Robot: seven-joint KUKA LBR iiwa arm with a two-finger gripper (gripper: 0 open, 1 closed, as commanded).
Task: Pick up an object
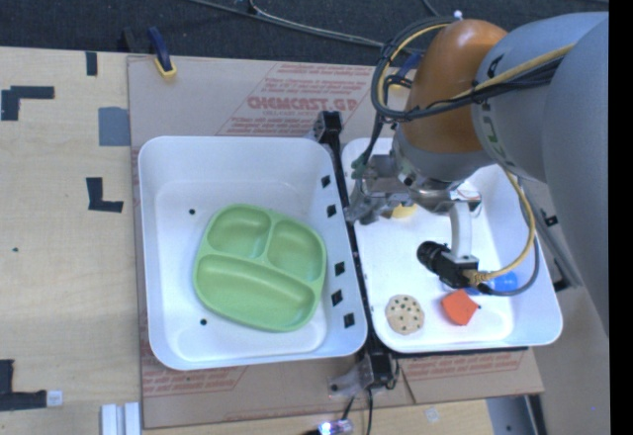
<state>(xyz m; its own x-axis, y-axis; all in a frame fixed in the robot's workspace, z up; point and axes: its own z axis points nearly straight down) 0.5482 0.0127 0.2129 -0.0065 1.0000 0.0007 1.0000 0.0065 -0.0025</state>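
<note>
My gripper (pixel 379 198) hangs low over the right bin's (pixel 529 329) far left part, close to the divider between the bins. A small yellow object (pixel 404 212) peeks out just right of it, mostly hidden under the wrist. A round speckled cookie (pixel 404 313) lies near the bin's front edge. An orange-red block (pixel 459 306) rests to the cookie's right. The arm's orange band (pixel 455 77) and grey body cover the bin's back and right side.
The left bin (pixel 168 176) holds a green divided plate (pixel 261 266) in its middle. A black fitting (pixel 443 262) with a yellow cable and blue plug (pixel 504 282) hangs from the arm above the block. Black clips line the wall between the bins.
</note>
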